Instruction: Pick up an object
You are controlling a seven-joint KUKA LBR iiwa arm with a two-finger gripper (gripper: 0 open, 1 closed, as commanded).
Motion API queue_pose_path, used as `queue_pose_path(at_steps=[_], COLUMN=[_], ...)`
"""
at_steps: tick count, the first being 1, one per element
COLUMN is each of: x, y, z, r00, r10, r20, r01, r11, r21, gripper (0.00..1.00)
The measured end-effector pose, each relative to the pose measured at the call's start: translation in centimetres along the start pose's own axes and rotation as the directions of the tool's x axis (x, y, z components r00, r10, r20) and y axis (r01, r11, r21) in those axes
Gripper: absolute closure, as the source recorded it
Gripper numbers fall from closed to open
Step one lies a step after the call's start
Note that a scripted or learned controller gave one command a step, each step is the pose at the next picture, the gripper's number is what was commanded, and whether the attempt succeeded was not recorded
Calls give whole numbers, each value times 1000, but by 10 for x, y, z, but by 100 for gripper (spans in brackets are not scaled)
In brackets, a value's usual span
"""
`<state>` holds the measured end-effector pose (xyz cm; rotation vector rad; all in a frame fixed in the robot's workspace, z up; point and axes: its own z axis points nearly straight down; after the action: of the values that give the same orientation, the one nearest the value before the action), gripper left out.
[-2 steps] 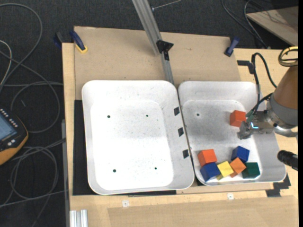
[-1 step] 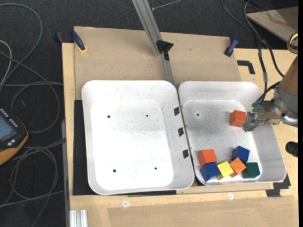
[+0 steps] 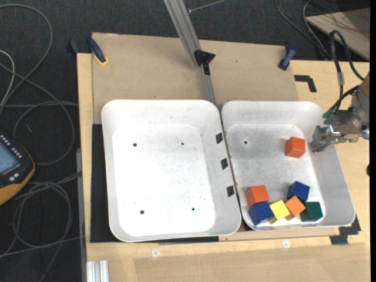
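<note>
The right bin (image 3: 329, 169) holds several small blocks. An orange block (image 3: 295, 147) lies alone near its upper right. Clustered in the front right corner are an orange block (image 3: 257, 194), two blue blocks (image 3: 261, 212) (image 3: 299, 190), a yellow block (image 3: 279, 210), another orange block (image 3: 295, 205) and a green block (image 3: 312, 211). My gripper (image 3: 321, 140) hangs at the bin's right wall, just right of the lone orange block, with nothing visibly held.
The left bin (image 3: 117, 157) sits beside the right one on the wooden bench. A metal pole (image 3: 185, 25) slants down to the gap between the bins. Blue clamps (image 3: 97, 50) (image 3: 286, 57) grip the bench's far edge. Cables lie on the floor at left.
</note>
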<state>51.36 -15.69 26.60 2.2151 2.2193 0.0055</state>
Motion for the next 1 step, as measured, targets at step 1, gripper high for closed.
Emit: queue_pose_path(at_steps=[1], x=[61], y=[11], z=[6], r00=[1000], r10=[-5], r20=[-5], r01=[5], r11=[1000], r21=[7], gripper=[100])
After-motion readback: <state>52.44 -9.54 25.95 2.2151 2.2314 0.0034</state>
